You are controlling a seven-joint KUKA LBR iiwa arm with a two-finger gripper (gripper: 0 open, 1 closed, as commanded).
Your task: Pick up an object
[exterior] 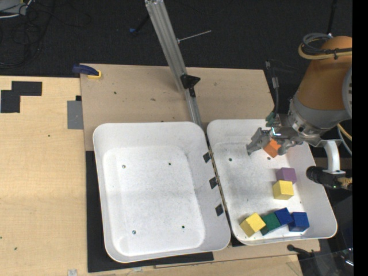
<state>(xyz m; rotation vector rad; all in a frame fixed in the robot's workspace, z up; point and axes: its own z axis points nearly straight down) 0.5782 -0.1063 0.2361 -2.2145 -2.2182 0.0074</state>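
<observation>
The hand hangs over the far part of the right bin, its fingers partly closed around an orange block that sits between them. The grasp step looks in hand; next calls for a straight lift. Nearer lie a purple block, yellow blocks, then green and blue ones.

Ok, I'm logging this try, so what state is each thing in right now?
gripper: over the right bin, shut on orange block
orange block: between the gripper's fingers
purple block: lying in right bin
yellow cube: beside purple block
yellow, green, blue blocks: clustered at near edge
</observation>
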